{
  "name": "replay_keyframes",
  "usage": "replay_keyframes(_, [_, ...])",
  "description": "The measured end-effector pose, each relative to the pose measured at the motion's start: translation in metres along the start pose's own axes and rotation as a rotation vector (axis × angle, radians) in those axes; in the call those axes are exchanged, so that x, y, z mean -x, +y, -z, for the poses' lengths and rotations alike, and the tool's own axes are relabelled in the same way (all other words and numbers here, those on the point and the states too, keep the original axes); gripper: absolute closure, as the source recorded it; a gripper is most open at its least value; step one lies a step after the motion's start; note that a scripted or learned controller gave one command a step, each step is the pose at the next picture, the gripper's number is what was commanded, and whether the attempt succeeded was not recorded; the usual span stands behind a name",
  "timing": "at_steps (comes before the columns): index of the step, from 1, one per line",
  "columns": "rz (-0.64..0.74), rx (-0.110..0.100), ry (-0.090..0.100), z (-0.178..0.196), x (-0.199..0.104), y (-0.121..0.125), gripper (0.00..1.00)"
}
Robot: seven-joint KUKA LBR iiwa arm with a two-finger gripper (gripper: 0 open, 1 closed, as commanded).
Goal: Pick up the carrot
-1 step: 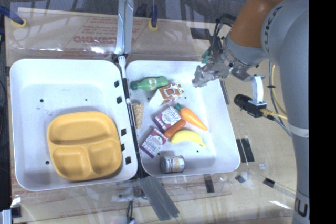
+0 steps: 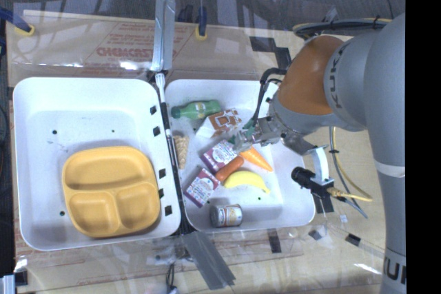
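The grey arm [image 2: 365, 79] with its orange band rises closest to the lens, coming in from the right and bending down over the right bin [image 2: 293, 206]. At its end the gripper [image 2: 249, 138] sits low among the clutter in the middle of that bin. Its tip is a blur of metal and glare, so whether the jaws are apart or together cannot be told, nor whether anything is caught between them.

The carrot [image 2: 256, 159] lies just below and to the right of the gripper tip, its thick end close against the tool, its point running toward the bin's right side. Contact between them cannot be judged. A second orange piece [image 2: 229, 169] lies beside it to the left, slanting down toward a banana [image 2: 247, 180], which curves just beneath the carrot.

Around these: a green bottle [image 2: 196, 109] lying on its side near the bin's top, a brown snack packet [image 2: 224, 121] below it, two purple-and-white packets [image 2: 219, 153] [image 2: 200, 186], and a tin can [image 2: 226, 215] on its side at the near wall.

The left bin [image 2: 34, 107] holds a yellow divided tray [image 2: 110, 189], well apart from the gripper.
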State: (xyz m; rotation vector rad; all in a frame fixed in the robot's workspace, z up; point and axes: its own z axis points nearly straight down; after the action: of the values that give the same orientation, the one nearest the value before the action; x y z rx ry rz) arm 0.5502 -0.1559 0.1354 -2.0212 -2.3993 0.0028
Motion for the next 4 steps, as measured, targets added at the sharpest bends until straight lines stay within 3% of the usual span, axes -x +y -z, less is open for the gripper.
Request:
replay_keyframes(1, [-0.024,0.003,-0.002,-0.043,0.021,-0.006,0.0])
replay_keyframes(2, [-0.02,0.001,-0.001,-0.033,0.021,-0.006,1.0])
replay_keyframes(3, [-0.055,0.003,-0.001,0.086,0.008,0.028,1.0])
replay_keyframes(4, [-0.102,0.0,-0.001,0.056,-0.063,0.047,1.0])
